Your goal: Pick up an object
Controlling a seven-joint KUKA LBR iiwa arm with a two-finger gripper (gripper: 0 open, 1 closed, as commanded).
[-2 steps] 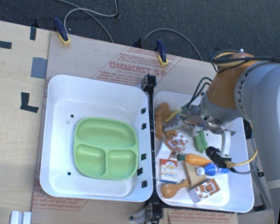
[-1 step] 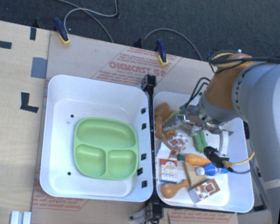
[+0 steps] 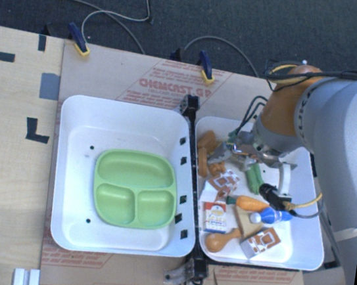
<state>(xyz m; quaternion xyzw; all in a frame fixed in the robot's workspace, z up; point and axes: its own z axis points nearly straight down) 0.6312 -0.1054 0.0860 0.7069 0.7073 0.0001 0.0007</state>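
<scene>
The grey arm with its orange band (image 3: 283, 111) reaches down into the right bin (image 3: 311, 211). Its gripper (image 3: 235, 151) hangs over the bin's far left part, just above a brown bread-like piece (image 3: 204, 154) and a small printed carton (image 3: 226, 181). A green pickle-shaped piece (image 3: 253, 177) lies right beside the gripper. Nearer the front lie an orange carrot (image 3: 252, 204), a blue bottle (image 3: 272, 217), a red-and-white carton (image 3: 216, 217), a brown pear-shaped piece (image 3: 219, 240) and a brown box (image 3: 261, 240).
The left bin (image 3: 73, 156) holds a green divided plate (image 3: 135, 188). A black divider (image 3: 187, 166) runs between the bins. Cables and blue-yellow clamps (image 3: 206, 68) lie along the cardboard at the back.
</scene>
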